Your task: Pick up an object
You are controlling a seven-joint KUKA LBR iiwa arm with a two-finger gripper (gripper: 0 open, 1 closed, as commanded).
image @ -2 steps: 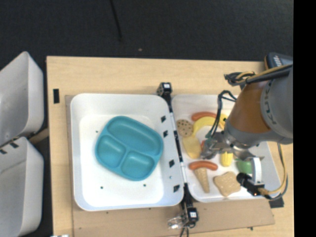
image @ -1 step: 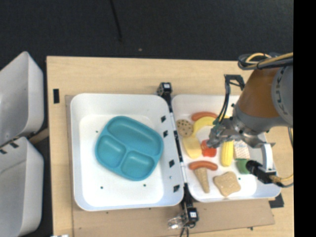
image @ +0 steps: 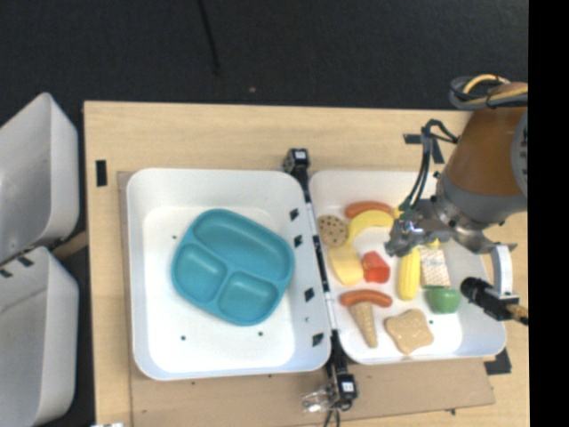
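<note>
Your largest item is the left bin [image: 160, 345], smooth white plastic, well to the gripper's left; in it lies a glossy blue divided plate [image: 233, 266] with rounded corners. The right bin [image: 356, 356] sits under the arm [image: 484, 163], grey with an orange band. The gripper [image: 407, 233] hovers over toy food: a curved yellow banana [image: 367, 224] touching its left side, a bumpy corn cob [image: 408, 274] just below it, a red block [image: 376, 267] below-left, a speckled round cookie [image: 333, 229] further left. You cannot tell how far its fingers are parted, or whether anything is gripped.
</note>
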